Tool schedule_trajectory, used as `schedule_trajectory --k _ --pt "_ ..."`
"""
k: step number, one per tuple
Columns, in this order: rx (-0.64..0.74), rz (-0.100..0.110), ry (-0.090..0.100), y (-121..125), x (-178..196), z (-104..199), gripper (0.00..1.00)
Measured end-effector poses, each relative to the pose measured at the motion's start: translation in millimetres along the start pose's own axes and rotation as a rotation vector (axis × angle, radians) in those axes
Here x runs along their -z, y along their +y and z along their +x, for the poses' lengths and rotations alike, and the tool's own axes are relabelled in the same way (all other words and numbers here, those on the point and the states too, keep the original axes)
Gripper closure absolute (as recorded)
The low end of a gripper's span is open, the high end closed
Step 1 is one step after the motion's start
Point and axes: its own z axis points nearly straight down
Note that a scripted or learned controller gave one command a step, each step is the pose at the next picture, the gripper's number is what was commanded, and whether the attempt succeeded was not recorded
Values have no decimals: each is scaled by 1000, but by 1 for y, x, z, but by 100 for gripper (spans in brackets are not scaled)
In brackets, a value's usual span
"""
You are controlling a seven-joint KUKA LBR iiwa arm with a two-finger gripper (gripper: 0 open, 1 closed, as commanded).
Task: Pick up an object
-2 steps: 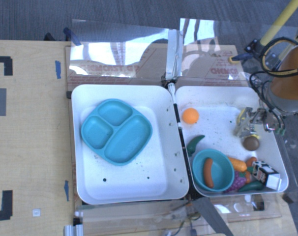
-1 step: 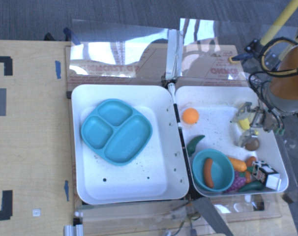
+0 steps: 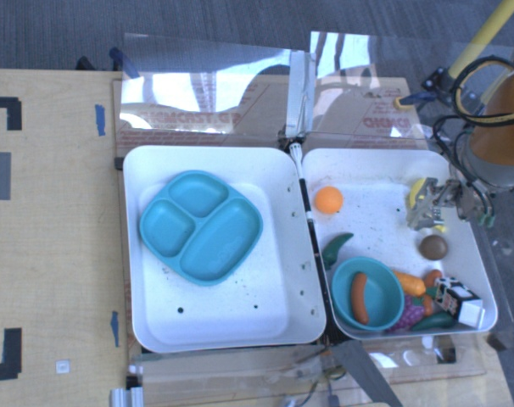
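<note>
In the right bin [image 3: 384, 172], the tool [image 3: 427, 214] sits over a yellow item [image 3: 420, 190]; finger state cannot be told. Orange ball [image 3: 328, 200] lies apart.

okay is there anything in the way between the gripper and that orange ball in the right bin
Nothing visible does. The gripper sits over a yellow item near the right bin's far right side, and the orange ball lies to its left with only bare white floor between them.

Blue divided plate [image 3: 201, 225], orange ball [image 3: 328, 200], blue bowl [image 3: 367, 291] (orange sausage [image 3: 360, 298] inside), possibly brown kiwi [image 3: 433, 247].
</note>
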Motion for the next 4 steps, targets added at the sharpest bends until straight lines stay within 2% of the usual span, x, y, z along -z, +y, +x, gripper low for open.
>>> schedule_trajectory --k 1,2,3,4 --pt "315 -4 9 2 -14 -1 100" --pt "-15 -1 9 5 -15 -22 100" --pt "358 -4 8 6 -16 -30 100" --pt "261 -5 10 33 -16 -59 100"
